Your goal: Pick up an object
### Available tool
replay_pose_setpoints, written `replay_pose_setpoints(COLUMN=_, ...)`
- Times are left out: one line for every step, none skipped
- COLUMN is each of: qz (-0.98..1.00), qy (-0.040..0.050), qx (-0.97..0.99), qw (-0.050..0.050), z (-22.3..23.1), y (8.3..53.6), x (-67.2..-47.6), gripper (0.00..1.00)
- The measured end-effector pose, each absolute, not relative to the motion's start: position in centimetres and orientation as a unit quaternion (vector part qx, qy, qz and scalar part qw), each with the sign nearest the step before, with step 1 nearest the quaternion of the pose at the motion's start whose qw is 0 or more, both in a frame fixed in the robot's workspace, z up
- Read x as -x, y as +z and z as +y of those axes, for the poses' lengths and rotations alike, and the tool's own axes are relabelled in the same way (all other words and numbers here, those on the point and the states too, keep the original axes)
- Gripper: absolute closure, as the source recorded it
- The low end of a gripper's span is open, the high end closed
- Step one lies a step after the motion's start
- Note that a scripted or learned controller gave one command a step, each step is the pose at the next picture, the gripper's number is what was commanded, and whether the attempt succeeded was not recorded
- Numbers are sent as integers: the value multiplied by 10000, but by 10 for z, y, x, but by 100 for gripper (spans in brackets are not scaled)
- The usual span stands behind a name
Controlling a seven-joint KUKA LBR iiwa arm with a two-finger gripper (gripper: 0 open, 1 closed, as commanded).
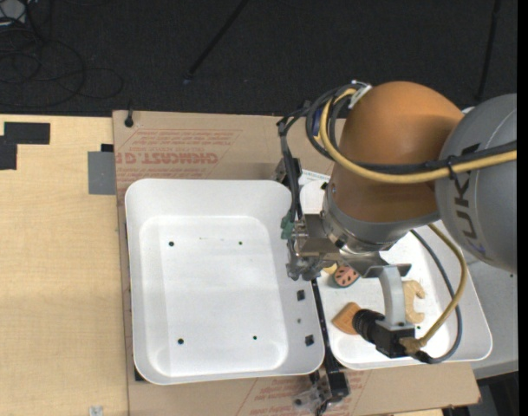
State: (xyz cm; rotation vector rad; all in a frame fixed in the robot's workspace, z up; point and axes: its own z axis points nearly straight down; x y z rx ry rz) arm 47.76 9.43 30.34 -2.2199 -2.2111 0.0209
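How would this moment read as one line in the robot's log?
arm: over right-hand bin | in bin: orange piece, tan piece, round brown piece | pickup: unconfirmed

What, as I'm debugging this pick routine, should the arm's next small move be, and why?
Probably ease the gripper down toward the round patterned piece in the right bin. The gripper hangs over that bin's left edge, this piece lies closest beside it, and I see nothing held.

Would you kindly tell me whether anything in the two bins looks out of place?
Nothing stands out: the orange wedge, the round brown piece and the beige piece all lie inside the right bin, and neither bin looks damaged.
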Motion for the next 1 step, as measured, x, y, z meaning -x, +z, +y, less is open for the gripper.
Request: replay_pose_setpoints(qz=-7061, qy=-15, qx=7082, qw=-19, z=48, y=420, x=-476, gripper=100)
